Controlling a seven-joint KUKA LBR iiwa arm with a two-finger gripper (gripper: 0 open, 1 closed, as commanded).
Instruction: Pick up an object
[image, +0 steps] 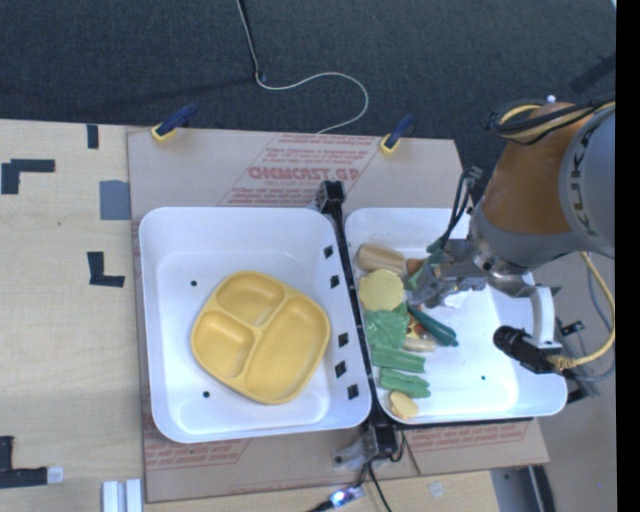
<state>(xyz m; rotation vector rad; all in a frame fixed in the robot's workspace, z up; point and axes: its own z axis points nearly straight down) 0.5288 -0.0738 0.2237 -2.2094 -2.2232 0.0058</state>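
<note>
We take the black divider between the two shallow white plastic bins as our landmark. To its left, the left white bin holds a yellow moulded plastic tray with three compartments, lying flat near the bin's middle and well apart from the divider. To its right, in the right white bin, a cluster of small toy food pieces lies right beside the divider: a tan bread-roll shaped piece at the far end, a round pale yellow disc just below it, a bunch of green plastic bean-like pieces nearer us, and a small pale yellow lump at the near end. The grey arm's two-finger gripper sits low over this cluster, just right of the yellow disc and close to a dark green pointed piece. Whether anything sits between the gripper's tips, or how they stand, we cannot tell.
</note>
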